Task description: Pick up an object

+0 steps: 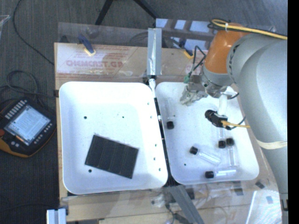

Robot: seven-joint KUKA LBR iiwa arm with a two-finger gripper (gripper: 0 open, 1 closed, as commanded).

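You had the hand (191, 95) hanging over the far end of the right bin (177, 169), and from this slanted view I could not tell whether it was open or closed, nor whether it held anything. The things to pick lay nearer the camera: several clear vials with black caps, one beside the divider (170, 124), one near the bin's middle (201, 154), one by the front wall (217, 173), and others close to the right wall (225, 143).

In my judgement, you would have done best to choose a vial lying apart from the rest, such as the one near the middle, and to line the hand across its narrow body, not along it. The vials were round and smooth, so they would likely roll if nudged off-centre; a straight, centred descent was called for. Those by the walls left little room for a grasp.

The left bin (70, 101) carried a dark flat panel (112, 156). Both bins sat on a wooden counter (103, 62), with a control pendant (24, 126) on dark carpet (28, 181) to the left.
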